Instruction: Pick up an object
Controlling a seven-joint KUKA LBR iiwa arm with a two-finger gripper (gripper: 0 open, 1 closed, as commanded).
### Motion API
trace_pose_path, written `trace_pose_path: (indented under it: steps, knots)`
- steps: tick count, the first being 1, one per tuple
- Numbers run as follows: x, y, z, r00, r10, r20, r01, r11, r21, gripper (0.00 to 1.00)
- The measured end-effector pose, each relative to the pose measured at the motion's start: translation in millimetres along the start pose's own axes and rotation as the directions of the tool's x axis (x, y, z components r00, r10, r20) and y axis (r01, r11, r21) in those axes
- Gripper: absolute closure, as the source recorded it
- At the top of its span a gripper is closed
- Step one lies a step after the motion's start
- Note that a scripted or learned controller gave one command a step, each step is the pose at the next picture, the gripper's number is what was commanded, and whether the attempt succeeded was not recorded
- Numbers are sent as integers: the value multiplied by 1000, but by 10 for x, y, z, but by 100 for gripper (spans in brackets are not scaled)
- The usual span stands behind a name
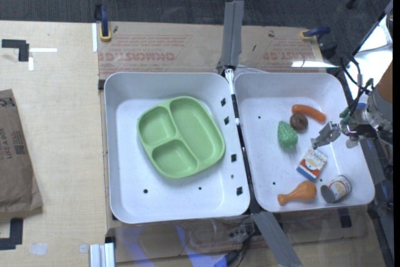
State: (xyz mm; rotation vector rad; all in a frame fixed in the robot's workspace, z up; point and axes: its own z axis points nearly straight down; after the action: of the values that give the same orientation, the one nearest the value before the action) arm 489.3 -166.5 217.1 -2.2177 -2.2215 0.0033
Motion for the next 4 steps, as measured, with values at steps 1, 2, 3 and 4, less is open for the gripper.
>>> trace_pose_path:
  steps: [1, 2, 3, 4]
  knots:
    - [171, 1001, 1247, 994, 110, 1, -110, 994, -4, 0]
    - [123, 1265, 1247, 955, 295, 1, -295, 955, -3, 0]
    - [323, 1095, 1250, 993, 120, 1, -120, 993, -1, 0]
    - [447, 867, 1251, 989, -150, 1, 150, 989, -2, 0]
